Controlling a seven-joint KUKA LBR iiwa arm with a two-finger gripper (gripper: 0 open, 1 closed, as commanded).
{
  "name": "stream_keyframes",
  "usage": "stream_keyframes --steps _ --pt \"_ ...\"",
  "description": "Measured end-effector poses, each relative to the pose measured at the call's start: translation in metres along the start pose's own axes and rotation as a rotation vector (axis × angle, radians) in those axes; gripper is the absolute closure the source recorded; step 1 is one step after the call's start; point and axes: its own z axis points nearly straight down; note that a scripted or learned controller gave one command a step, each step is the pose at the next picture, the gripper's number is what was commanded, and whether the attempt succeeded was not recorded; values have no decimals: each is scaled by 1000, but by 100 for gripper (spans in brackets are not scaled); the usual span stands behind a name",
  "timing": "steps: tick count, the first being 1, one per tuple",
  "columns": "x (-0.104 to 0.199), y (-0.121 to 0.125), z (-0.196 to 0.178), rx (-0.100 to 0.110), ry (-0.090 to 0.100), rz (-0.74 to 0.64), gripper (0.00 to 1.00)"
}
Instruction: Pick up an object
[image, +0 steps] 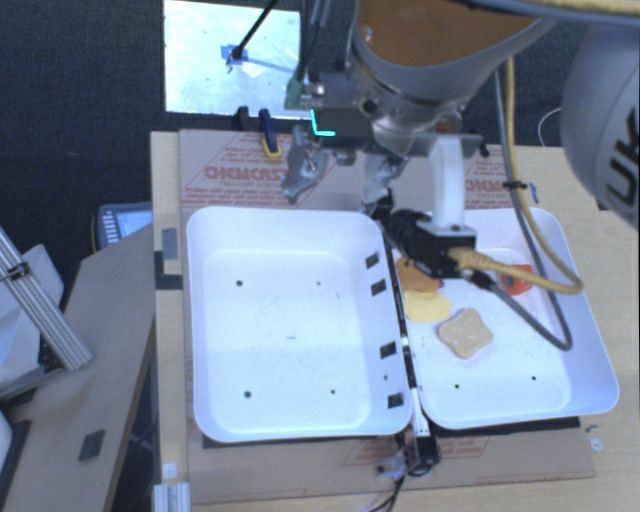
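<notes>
Gripper (338, 178) above far rim of left bin (290, 420), fingers spread, nothing between them. Tan toast piece (465, 333), yellow piece (427, 306) and red item (515, 279) in right bin (580, 390).

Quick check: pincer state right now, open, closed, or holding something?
Pincer: raised above the far edge of the bins; open or closed cannot be told, and nothing is visibly held.

Board text: "CHEMCAST" in red — printed on the brown board (240, 172) under the bins, left of the arm
Right side: more red letters, partly hidden — unreadable
</notes>
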Motion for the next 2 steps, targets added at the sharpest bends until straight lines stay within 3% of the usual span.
stream_keyframes --steps 1,2 --pt "-4 52 327 16 -8 7 0" --pt "11 60 229 -7 2 2 0"
